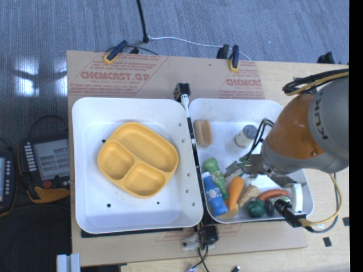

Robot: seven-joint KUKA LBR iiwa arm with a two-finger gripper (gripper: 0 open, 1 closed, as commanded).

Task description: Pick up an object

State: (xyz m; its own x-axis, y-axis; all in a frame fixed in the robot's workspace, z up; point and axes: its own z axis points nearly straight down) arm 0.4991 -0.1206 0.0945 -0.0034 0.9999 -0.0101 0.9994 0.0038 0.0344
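The rounded grey metal arm (334, 123) bore a broad glossy orange band (292, 130) and part of a dark printed letter; black cables (313, 80) looped over its top at twelve o'clock.

left bin (85, 152): divided tray (138, 159) inside | right bin (227, 107): bottle (214, 193), carrot (235, 191) side by side near front

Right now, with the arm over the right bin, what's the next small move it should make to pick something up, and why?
Probably a short straight descent onto the carrot. The gripper sits just above the carrot's upper end in the right bin, amid a crowded pile with the blue bottle and green item close by, so sideways travel risks bumping them.
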